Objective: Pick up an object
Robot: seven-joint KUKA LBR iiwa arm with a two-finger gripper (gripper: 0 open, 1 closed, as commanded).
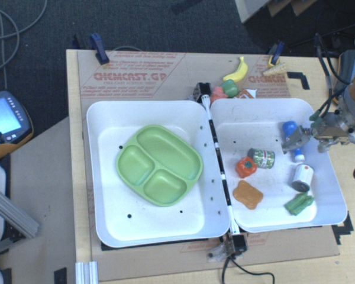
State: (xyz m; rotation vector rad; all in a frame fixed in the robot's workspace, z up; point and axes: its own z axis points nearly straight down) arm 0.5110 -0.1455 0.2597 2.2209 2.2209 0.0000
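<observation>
Where the arm reaches in from the right edge of the frame, its gripper point(302, 138) sits over the upper right part of the right bin point(272, 108), just beside a blue object point(289, 127) and a small white-and-blue bottle point(298, 155); whether it is released or clenched on anything cannot be told from this angle.

In the right bin, a green-labelled can point(262, 158) lies on its side near the middle, touching or nearly touching a red tomato-like toy point(246, 167) to its lower left. Below them lies a tan cookie-shaped piece point(248, 194). Toward the right wall lies a white cylinder with a red mark point(302, 177), and below it a green pickle-shaped toy point(299, 203).

The left bin point(106, 218) holds a green divided plate point(160, 165), tilted diagonally in the middle.

On the cardboard above the bins, at upper centre, lie a yellow banana point(237, 72) and a small green-and-red toy point(226, 89).
</observation>
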